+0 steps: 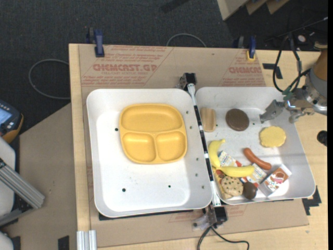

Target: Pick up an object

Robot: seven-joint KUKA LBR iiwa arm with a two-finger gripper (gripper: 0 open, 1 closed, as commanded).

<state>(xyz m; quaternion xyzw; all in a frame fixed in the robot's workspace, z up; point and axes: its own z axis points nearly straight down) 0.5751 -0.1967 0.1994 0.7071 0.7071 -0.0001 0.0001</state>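
My gripper (283, 112) hangs over the far right part of the right bin (299, 139), open, with nothing between its fingers. Just below it lies a flat yellow round disc (272, 136). A brown round patty (238, 120) sits to the gripper's left, and a tan bun (208, 120) lies by the bin's left wall. Nearer the front are a red sausage (256, 159), two yellow bananas (238, 171), a chocolate-chip cookie (231, 186) and a small red-and-white packet (274, 178).
The left bin (104, 181) holds a yellow divided plate (153, 132). A black divider rail (200, 139) runs between the bins. Cables hang at the right, close to the arm (318, 85). Blue clamps (98, 43) hold the board's far edge.
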